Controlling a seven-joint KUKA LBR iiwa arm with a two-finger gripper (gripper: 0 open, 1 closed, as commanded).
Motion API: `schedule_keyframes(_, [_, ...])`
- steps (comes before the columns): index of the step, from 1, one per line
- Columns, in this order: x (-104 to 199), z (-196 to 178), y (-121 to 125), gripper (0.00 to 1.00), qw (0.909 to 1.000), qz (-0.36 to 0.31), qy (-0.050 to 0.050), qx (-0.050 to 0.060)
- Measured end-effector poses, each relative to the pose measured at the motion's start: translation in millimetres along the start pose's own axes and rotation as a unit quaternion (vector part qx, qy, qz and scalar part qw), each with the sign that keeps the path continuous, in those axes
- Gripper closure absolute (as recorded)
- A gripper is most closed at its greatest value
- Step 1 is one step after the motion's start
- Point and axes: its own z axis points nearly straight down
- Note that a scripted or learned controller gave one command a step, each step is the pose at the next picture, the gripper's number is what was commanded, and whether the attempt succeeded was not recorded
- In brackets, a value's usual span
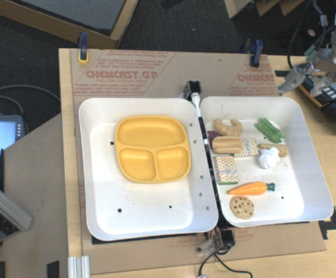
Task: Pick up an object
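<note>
The right bin (313, 172) holds several small toy foods. An orange carrot (249, 188) lies near the front, with a chocolate-chip cookie (241, 207) just in front of it. A tan hot-dog bun (227, 144) and a curled beige pastry (229, 125) sit at the bin's left side. A green pod (269, 129) lies at the back. A white lump (267, 159) rests near the middle. Two patterned flat squares (226, 168) lie between them.
The left bin (98, 178) bears a yellow three-compartment plate (152, 148). A black clip (193, 88) sits where the bins meet at the back. Cabled grey hardware (324, 68) crowds the bench's far right corner. Blue clamps (255, 52) hold the board.
</note>
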Motion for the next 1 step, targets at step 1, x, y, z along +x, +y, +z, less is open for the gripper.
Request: schedule_keyframes(1, [-28.9, 102.8, -47.5, 0.00, 1.0000, 0.002, 0.001, 0.006])
